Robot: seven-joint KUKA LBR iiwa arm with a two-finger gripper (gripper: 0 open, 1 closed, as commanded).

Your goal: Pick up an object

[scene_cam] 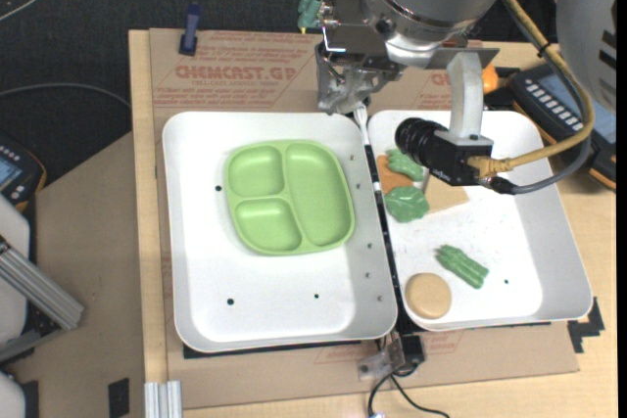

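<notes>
- Two white bins sit side by side: left bin (196, 299), right bin (549, 259).
- Left bin holds a green divided plate (290, 198).
- Right bin holds green pieces (406, 203), a green pickle-like piece (461, 266) and a tan round (428, 296).
- Hand (345, 98) hangs over the bins' far edge; its grip cannot be told.

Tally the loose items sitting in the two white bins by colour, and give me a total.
Light green: 1, the divided plate in the left bin.
Darker green: 3 in the right bin: one piece beside the camera mount, one lump below it, one ridged piece.
Orange-brown: 1, a flat piece partly under the green ones.
Tan: 1, the round disc.
Total: 6
</notes>
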